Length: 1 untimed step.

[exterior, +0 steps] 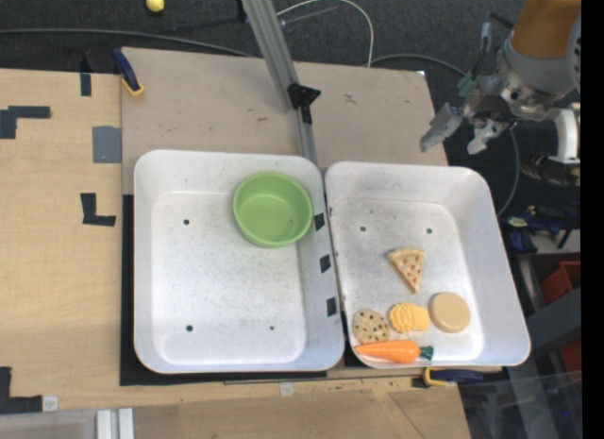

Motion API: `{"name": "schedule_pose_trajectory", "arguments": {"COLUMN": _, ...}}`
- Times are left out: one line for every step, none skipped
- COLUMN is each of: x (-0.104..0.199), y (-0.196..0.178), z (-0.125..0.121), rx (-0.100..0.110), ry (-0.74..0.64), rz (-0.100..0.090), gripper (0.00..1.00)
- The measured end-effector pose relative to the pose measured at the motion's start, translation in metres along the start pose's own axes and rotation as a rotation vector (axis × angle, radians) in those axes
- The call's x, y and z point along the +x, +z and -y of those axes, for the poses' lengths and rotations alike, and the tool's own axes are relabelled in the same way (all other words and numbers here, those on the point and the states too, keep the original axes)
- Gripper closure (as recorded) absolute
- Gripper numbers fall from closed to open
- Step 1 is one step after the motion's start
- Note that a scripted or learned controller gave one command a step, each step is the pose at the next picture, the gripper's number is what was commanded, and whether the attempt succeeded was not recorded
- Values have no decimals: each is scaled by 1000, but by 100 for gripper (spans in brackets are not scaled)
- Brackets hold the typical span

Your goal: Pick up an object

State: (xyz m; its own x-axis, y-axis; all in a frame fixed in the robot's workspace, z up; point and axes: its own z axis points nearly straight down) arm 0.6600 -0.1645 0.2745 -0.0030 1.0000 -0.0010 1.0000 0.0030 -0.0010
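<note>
Grey pincer hangs open and empty beyond the right bin's far rim. Toy foods cluster well below it at the near wall: pizza slice, cookie, carrot. None engaged, pick pending.

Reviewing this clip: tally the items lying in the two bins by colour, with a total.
Green: 1, bowl
Orange: 1, carrot
Yellow: 1, corn-like piece
Tan: 3, pizza slice, round cookie, plain disc
Total: 6
</note>
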Motion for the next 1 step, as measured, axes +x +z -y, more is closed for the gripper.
{"name": "schedule_pose_trajectory", "arguments": {"x": 0, "y": 0, "z": 0, "rx": 1, "ry": 1, "rz": 0, "gripper": 0}}
